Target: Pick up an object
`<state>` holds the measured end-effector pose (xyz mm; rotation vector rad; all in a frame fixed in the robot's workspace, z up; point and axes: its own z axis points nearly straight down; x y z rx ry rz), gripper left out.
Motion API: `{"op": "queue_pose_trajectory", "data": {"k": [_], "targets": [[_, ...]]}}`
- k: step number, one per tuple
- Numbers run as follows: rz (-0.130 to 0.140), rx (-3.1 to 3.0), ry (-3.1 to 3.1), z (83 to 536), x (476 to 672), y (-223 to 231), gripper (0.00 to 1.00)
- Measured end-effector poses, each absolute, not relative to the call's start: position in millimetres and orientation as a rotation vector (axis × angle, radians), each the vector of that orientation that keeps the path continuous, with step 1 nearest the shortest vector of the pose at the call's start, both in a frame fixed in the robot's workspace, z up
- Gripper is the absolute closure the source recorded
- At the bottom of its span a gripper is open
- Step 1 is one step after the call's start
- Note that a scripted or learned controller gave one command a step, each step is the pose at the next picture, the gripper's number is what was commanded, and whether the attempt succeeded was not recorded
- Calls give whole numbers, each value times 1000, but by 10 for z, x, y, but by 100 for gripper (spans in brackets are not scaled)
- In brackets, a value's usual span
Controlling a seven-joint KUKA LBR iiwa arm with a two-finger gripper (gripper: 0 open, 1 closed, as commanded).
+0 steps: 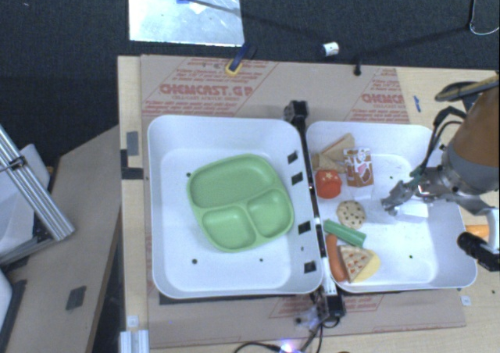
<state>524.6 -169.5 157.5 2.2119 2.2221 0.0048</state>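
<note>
Lying nearest the camera in the right bin (449, 269): a pizza slice (358, 263) at the front left corner, touching an orange carrot-like stick (335, 256) set along the divider. Just behind those, a green bar (344, 231), tilted, and a round speckled cookie (351, 212). Farther back, a red tomato (329, 183) beside a small brown-and-white carton (359, 168), upright, with a tan bread slice (336, 148) at the far left corner. All clustered along the bin's left side.

Reaching in from the right at mid-depth, gripper (393, 201) low over bare bin floor, just right of the cookie and apart from it, below the carton. Nothing visibly caught between the fingers; whether parted or closed, cannot tell at this size. Grey arm (476, 152) behind it at the frame edge.

Resting in the left bin (168, 211): a green sectioned plate (238, 201), well apart from the gripper.
</note>
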Motion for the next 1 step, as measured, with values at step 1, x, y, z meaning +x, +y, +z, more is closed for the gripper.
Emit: {"op": "queue_pose_trajectory", "data": {"k": [1], "targets": [[5, 2212, 2223, 2156, 5262, -1603, 100]]}}
